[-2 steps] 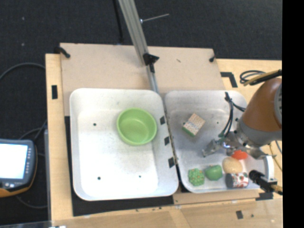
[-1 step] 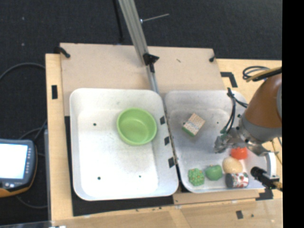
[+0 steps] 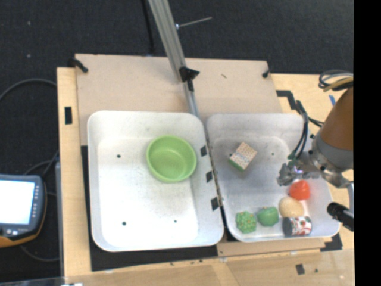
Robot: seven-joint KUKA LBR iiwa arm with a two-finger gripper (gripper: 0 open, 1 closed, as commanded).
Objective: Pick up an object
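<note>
Robotics lab: plywood bench (image 3: 149,82) w/ two white bins (image 3: 107,159), alu camera mast (image 3: 169,34), teach pendant (image 3: 18,207).

Left white bin (image 3: 107,219) sits on the wooden surface (image 3: 68,159), touching the right white bin (image 3: 262,124). Metal pole (image 3: 169,40) slants up from behind their seam. Handheld screen unit (image 3: 18,207) lies left of the left bin, off the surface, cable (image 3: 24,91) looping above it.

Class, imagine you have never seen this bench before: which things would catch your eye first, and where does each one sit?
The bright green bowl stands out, sitting in the left bin. In the right bin, a cluster of small coloured items lies near the front right corner, with a red-orange object just below the claw. A patterned block sits apart from them, nearer the bin's middle.
</note>
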